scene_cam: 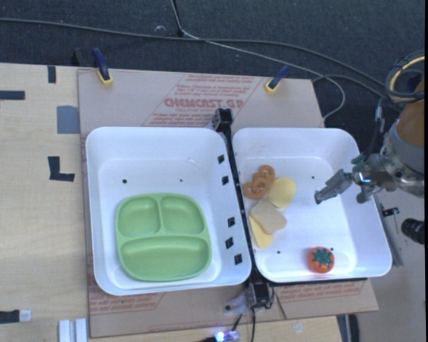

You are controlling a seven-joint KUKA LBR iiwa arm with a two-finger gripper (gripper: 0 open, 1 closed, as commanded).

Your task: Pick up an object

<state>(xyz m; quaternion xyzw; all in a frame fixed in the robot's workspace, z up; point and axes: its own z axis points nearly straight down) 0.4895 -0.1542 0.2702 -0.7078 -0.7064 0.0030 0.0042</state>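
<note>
- My pincer (pixel 337 186) hangs over the right-hand part of the right bin (pixel 299 137), reaching in from the right side of the view.
- One dark finger (pixel 332 189) shows clearly, slanting down and to the left; the other sits nearer the wrist. I cannot tell from this angle whether they are spread or closed, and I see nothing between them.
- My wrist and the orange band (pixel 414 123) sit outside the bin's right wall, over the counter (pixel 28 198).
- In the right bin, a brown pretzel-shaped piece (pixel 260 180) lies near the dividing wall, about midway along it.
- Just beside the pretzel-shaped piece, to its right and a little lower, is a pale yellow round piece (pixel 283 191), touching or very nearly so.
- Below those lies a tan, bread-like slice (pixel 269 218), overlapping a yellow wedge (pixel 260 234) that pokes out beneath it.
- A small red tomato-like toy (pixel 320 259) with a green top sits alone near the bin's front wall, well apart from the cluster.
- All these pieces rest on the bin floor, apart from my pincer; the yellow round piece is the nearest to it.
- The left bin (pixel 157 137) holds a green divided plate (pixel 162 235) with three compartments, lying flat in its front half.
- Both bins rest on a brown cardboard sheet (pixel 192 95), held at the back by two blue-and-yellow clamps (pixel 102 68).
</note>
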